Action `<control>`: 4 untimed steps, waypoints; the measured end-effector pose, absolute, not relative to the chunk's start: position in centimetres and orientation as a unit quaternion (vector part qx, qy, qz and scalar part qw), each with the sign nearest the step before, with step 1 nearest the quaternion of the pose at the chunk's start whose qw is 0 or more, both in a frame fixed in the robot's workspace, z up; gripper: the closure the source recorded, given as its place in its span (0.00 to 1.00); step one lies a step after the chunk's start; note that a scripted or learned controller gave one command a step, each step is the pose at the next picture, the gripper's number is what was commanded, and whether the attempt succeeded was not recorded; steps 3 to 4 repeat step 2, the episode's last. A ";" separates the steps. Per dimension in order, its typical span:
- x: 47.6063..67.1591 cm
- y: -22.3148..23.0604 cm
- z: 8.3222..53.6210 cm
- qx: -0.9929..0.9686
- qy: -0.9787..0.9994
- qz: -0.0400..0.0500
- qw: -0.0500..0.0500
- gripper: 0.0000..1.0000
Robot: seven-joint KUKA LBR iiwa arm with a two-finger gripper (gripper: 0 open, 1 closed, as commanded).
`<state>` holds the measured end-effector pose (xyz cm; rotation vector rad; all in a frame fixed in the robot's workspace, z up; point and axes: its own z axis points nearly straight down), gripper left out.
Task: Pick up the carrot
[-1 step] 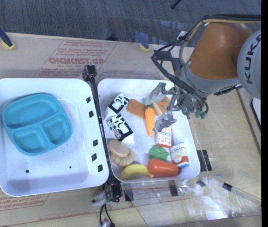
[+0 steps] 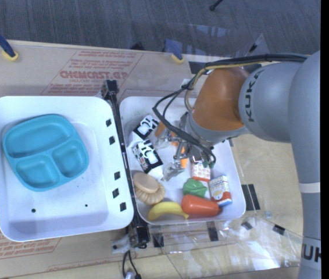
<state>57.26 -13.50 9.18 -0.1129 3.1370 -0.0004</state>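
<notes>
From my seat I read "CHEMCAST GP" in red print on the brown cardboard sheet (image 2: 95, 68) that covers the surface under both bins, with smaller red lines around it that are too fine to make out. On the grey arm (image 2: 281, 106) I can read "KUKA" in dark letters beside the orange band (image 2: 220, 100), and 2 more letters, "KU", show low at the right edge. In the right bin (image 2: 237, 182) there are 2 black-and-white printed packs (image 2: 147, 141) whose markings I cannot read, and 2 small cartons: one orange and white (image 2: 200, 171), one with red, yellow and blue (image 2: 220, 189), both with print too small to tell. The carrot (image 2: 198, 206) lies in the right bin near its front wall, its long axis running roughly left to right across my view, the green leafy end (image 2: 195, 187) up toward the cartons and the orange body stretching to the right with a slight downward slant. A yellow banana (image 2: 165, 211) touches it on the left, and a tan round waffle-like piece (image 2: 148, 188) sits just beside the banana. The gripper (image 2: 183, 156) hangs over the middle of the right bin, above and left of the carrot and apart from it; I cannot tell how the jaws stand. The left bin (image 2: 2, 214) holds a blue 3-compartment plate (image 2: 45, 151).
</notes>
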 end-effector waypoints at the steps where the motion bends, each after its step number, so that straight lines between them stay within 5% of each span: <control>1: 57.4 -13.3 10.3 -0.040 0.999 -0.001 0.003 1.00; 2: 55.4 -9.2 15.4 -0.128 0.992 0.000 0.002 1.00; 4: 55.4 -9.2 15.4 -0.128 0.992 0.000 0.002 1.00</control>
